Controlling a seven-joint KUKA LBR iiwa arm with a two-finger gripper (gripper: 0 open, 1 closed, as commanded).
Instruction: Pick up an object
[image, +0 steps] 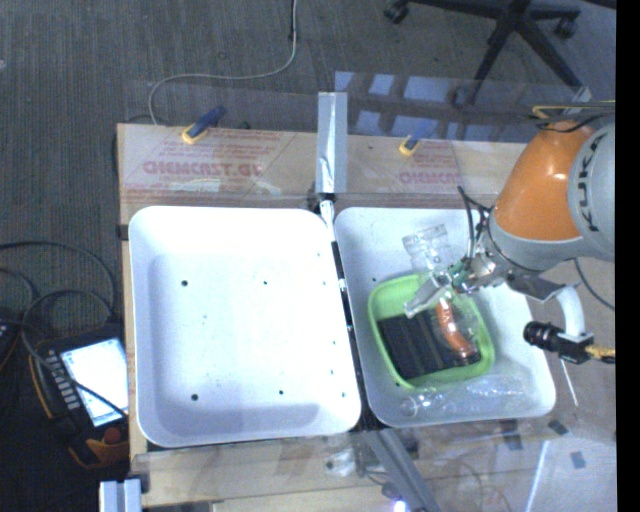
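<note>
My hand (447, 283) hangs over the right bin (385, 235); I cannot tell its state. The green tray (384, 303) looks light and stiff, grippable by its rim; inside lie a black block (415, 343) and an orange piece (453, 333).

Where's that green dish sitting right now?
The green dish sits in the right-hand bin, toward its front, holding a black block and an orange thing, with the claw over its far edge.
</note>
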